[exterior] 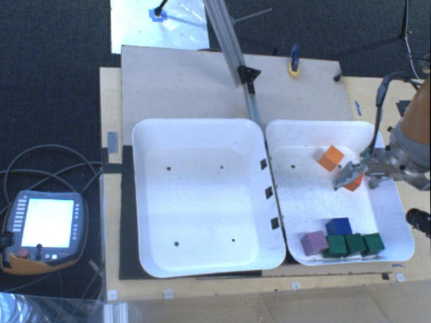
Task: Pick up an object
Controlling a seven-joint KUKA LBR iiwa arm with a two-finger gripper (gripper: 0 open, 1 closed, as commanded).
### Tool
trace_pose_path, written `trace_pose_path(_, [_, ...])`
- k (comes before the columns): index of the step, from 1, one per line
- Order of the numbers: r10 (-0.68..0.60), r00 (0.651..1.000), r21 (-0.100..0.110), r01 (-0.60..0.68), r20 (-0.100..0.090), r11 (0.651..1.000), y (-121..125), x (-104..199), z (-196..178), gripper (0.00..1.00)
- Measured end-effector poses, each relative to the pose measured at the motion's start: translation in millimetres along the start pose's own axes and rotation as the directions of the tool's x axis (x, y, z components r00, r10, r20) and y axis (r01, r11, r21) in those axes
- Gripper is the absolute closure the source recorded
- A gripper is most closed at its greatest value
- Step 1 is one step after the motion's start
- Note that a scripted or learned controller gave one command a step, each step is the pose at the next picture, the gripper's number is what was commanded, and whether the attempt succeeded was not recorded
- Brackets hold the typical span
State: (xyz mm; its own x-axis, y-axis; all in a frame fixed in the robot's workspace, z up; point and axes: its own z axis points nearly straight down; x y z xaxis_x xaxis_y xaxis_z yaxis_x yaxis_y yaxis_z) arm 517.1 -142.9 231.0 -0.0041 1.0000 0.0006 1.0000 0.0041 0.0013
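In the right bin (pixel 397 247), the gripper (pixel 350 177) hangs over a partly hidden orange piece (pixel 354 184); its grip cannot be told. An orange cube (pixel 330 158) lies just beside. Purple block (pixel 314 242), blue block (pixel 339 227) and green blocks (pixel 353 245) crowd the near wall.

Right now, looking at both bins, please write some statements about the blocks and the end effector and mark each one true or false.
1. All blocks lie in the right bin. True.
2. The purple block sits beside the orange block. False: it sits beside a green block at the near edge.
3. The blue block touches the green blocks. True.
4. The end effector hovers above the left bin. False: it is above the right bin.
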Motion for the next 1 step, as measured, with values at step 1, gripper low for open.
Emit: trace_pose_path(1, [0.001,1.0,-0.001,-0.001,0.0,1.0,0.1,0.0,-0.2,0.0])
